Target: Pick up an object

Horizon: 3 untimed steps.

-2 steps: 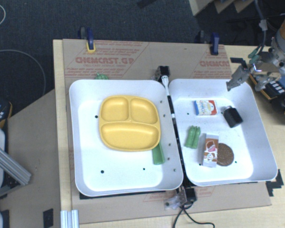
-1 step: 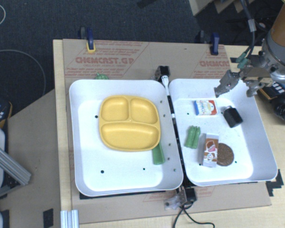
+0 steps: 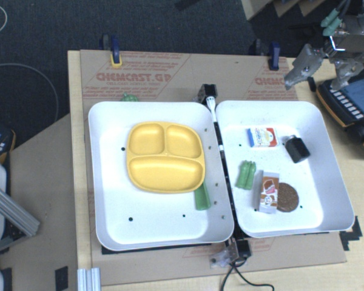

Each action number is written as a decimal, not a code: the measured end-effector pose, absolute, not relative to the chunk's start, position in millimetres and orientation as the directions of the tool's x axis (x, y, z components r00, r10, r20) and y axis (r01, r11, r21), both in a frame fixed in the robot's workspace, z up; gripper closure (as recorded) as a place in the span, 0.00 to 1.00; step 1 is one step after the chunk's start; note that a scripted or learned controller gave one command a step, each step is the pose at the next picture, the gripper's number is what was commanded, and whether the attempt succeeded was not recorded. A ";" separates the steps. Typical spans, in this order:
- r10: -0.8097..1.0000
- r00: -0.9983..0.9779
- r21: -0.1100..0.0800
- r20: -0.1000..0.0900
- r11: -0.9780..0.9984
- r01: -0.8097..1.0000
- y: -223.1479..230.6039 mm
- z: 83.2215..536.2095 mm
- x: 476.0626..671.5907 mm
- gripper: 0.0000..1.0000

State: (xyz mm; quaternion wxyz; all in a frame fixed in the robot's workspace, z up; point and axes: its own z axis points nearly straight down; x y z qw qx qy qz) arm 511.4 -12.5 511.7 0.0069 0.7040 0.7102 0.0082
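Overhead, the right bin (image 3: pixel 327 162) holds five small objects: a red, white and blue box (image 3: pixel 262 137) near its far edge, a black block (image 3: pixel 297 149) just beside that, a green piece (image 3: pixel 247 174) by its left wall, and a brown disc (image 3: pixel 287 197) touching a brown-and-white packet (image 3: pixel 268 192). The left bin (image 3: pixel 109 180) carries a yellow divided plate (image 3: pixel 165 157) and a green strip (image 3: pixel 201 197). The claw (image 3: pixel 300 68) hangs beyond the right bin's far right corner, grasping nothing; whether it is released or clenched I cannot tell.

The gripper (image 3: pixel 303 65) at the upper right is blurred, and the arm behind it is cut off by the frame's right edge. The green strip (image 3: pixel 202 196) lies partly under the yellow plate (image 3: pixel 165 157). Print on the small packets (image 3: pixel 264 137) is too small to read.
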 end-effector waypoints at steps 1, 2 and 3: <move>1.000 -0.006 -0.007 0.001 0.006 1.000 40.0 457.6 483.7 0.00; 1.000 -0.006 -0.003 0.001 0.006 1.000 97.6 453.4 478.7 0.00; 1.000 -0.005 0.012 0.004 0.005 1.000 134.5 540.4 479.5 0.00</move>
